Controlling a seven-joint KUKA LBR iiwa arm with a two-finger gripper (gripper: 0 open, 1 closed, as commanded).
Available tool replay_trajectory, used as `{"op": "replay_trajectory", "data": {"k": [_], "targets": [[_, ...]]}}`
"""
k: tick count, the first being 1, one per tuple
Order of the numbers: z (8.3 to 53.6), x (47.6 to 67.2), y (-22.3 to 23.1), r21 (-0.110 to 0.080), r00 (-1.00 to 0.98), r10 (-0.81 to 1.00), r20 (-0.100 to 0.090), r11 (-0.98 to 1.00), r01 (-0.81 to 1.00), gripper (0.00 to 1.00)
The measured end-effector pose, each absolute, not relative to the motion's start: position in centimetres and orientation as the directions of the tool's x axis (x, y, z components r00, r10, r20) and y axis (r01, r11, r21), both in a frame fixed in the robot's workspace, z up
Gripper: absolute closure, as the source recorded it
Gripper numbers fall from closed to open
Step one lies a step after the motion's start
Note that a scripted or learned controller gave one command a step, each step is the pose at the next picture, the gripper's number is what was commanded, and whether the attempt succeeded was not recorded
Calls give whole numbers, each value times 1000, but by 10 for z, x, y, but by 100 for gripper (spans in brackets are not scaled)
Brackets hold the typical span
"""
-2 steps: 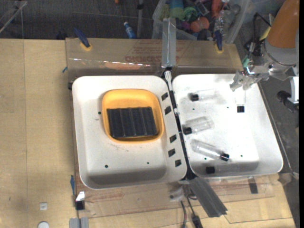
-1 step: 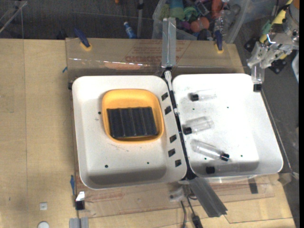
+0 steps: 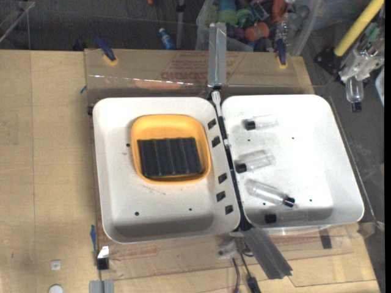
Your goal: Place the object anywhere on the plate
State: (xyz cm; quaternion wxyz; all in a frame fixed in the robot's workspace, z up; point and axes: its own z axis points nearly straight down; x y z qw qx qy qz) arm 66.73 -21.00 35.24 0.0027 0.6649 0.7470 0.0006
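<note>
Near the middle of the left bin [image 3: 116,218] you see the orange plate [image 3: 170,127] carrying a dark ribbed slab [image 3: 169,157]. Across the divider, three clear vials [image 3: 259,160] lie in the right bin [image 3: 324,163], toward its left edge. At the upper right corner the gripper [image 3: 354,93] hangs outside the bins; you cannot tell its state.

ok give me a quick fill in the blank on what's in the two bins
1. The yellow plate sits in the ____ bin.
2. A ____ ridged block lies on the plate.
3. The right bin holds ____ clear vials with black caps: top vial, middle vial, bottom vial.

Missing words: left; dark; three
</note>
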Motion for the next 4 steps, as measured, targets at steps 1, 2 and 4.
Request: {"op": "replay_trajectory", "data": {"k": [1, 2, 4], "targets": [[352, 668, -221, 4, -204, 979, -4, 204, 979, 100], [394, 668, -221, 5, -526, 850, -7, 526, 850, 100], [437, 662, -220, 2, -843, 538, -4, 843, 538, 100]]}}
